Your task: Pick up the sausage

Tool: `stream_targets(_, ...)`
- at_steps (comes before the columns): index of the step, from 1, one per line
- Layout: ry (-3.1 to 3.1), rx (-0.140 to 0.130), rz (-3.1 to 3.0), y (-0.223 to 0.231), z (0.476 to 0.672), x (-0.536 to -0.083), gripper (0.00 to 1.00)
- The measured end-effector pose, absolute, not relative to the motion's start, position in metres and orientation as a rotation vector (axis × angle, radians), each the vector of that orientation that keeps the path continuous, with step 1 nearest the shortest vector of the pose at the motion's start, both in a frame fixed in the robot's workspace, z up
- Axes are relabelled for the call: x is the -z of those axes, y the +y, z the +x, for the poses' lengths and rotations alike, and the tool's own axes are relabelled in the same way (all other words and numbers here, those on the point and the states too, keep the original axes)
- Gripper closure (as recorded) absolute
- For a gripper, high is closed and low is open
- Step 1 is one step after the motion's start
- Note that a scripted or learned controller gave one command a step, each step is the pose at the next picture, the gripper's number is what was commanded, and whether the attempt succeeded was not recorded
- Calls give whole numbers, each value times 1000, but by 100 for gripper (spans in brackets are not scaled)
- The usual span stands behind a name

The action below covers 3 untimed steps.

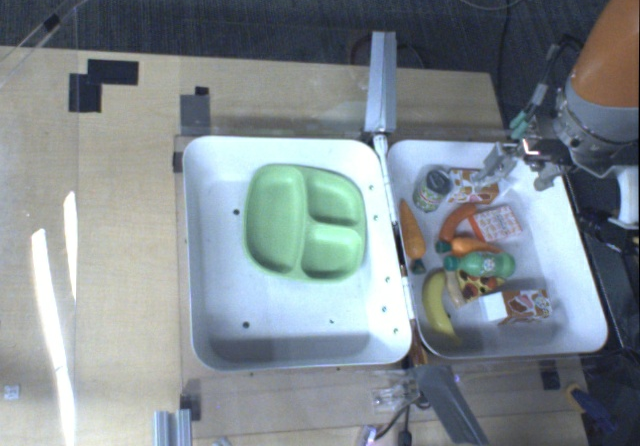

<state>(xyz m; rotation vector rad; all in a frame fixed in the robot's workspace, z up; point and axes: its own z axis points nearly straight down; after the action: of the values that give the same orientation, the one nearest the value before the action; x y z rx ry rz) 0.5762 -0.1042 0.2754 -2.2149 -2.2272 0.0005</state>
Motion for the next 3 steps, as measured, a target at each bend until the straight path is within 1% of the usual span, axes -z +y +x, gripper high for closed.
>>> stream_targets(1,-2227,-1,-2214,-88,568,-193,0)
stream_targets(2,-2236,0,-2204,-94,575,-114,0)
stream_targets(3,-2290,17,-2170,-154,623,-91,0)
